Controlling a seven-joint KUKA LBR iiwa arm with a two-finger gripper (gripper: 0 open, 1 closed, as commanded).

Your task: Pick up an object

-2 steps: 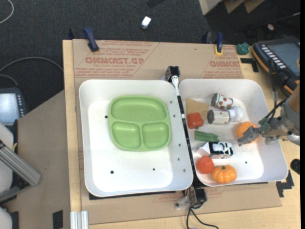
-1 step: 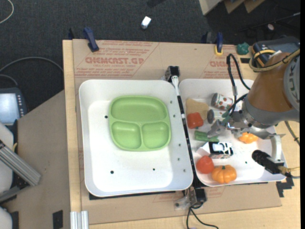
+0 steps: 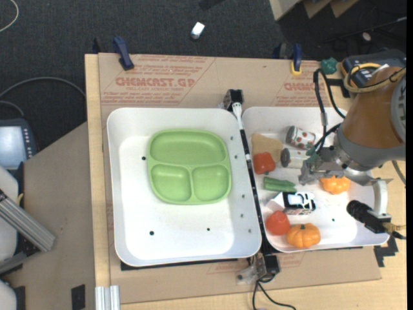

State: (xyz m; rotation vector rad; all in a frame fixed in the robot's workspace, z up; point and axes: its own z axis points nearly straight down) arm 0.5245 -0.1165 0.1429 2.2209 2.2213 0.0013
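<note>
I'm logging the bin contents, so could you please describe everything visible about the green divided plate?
The green divided plate is pale green, looks like matte plastic, with rounded corners and three compartments: one wide one at the far side, two smaller ones nearer. It lies flat in the left bin, slightly rotated, touching only the bin floor.

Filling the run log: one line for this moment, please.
end effector: over right bin | near: green stick, toy car | left bin: green tray

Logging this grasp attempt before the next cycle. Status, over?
Gripper low in right bin, near orange fruit. Green stick, toy car, pumpkin crowd close by. Green tray in left bin.
</note>
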